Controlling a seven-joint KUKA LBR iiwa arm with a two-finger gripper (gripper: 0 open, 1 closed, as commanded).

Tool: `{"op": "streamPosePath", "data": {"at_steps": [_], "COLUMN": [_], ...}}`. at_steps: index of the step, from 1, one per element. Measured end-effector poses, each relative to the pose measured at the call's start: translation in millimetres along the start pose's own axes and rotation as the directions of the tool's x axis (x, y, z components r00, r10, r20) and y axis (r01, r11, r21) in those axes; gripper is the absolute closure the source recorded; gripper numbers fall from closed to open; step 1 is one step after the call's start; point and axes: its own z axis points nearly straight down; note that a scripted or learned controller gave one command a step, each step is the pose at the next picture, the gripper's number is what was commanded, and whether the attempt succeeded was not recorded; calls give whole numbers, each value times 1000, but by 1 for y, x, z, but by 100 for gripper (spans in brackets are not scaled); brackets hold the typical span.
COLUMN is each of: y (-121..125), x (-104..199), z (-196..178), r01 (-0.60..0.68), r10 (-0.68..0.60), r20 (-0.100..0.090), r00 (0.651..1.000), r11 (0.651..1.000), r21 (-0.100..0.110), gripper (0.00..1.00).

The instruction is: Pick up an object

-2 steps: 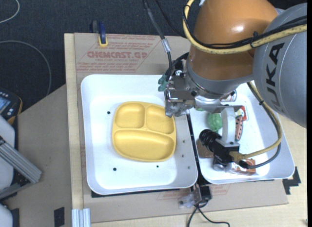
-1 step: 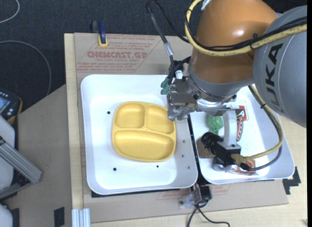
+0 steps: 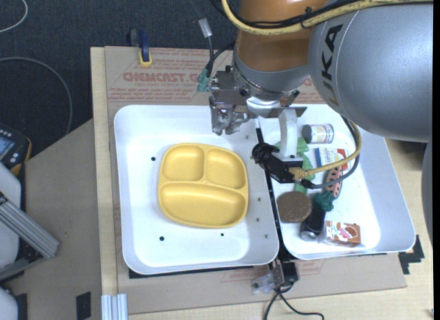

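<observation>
Dark carpet is surrounding a bench topped with a brown board (image 3: 172,60) that is carrying red print reading "CHEMCAST"; smaller red lines beneath it are too fine to read. Two shallow white bins are sitting side by side on the board.

Left bin (image 3: 134,195): a yellow divided plate (image 3: 203,184) is lying flat near its middle, three compartments, long side running roughly toward the bin's right wall.

Right bin (image 3: 392,208): clutter is crowding its left half. A small can (image 3: 318,133) is lying on its side near the far edge, label unreadable. A brown round disc (image 3: 294,206) is resting near the left wall. A dark bottle-like object (image 3: 313,221) is lying just beside it toward the near edge, and a small printed packet (image 3: 343,232) is sitting at the near edge, its writing too small to make out. Other bits under the arm are partly hidden.

Grey arm (image 3: 371,43), lettered "KUKA" on its housing, is reaching in over the far edge of both bins. Gripper (image 3: 227,120) is hanging over the far right corner of the left bin. Whether it is wide or narrow I cannot tell from this angle, and nothing is visibly in it.

Key relation: the plate is lying just toward the near-left of the gripper, close by; the right-bin clutter is lying to its near-right, across the wall between the bins. Judging by position, the plate's far rim is the nearest candidate, though a flat, broad plate is likely awkward to pinch.
</observation>
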Motion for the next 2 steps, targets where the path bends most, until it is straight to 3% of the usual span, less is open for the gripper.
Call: {"op": "streamPosePath", "data": {"at_steps": [1, 2], "y": [-2, -21], "x": [-1, -35], "z": [-12, 73], "r01": [0, -8], "r10": [0, 8], "r20": [0, 4], "r00": [1000, 1000], "r11": [1000, 1000], "r21": [-1, 17], "gripper": [100, 100]}}
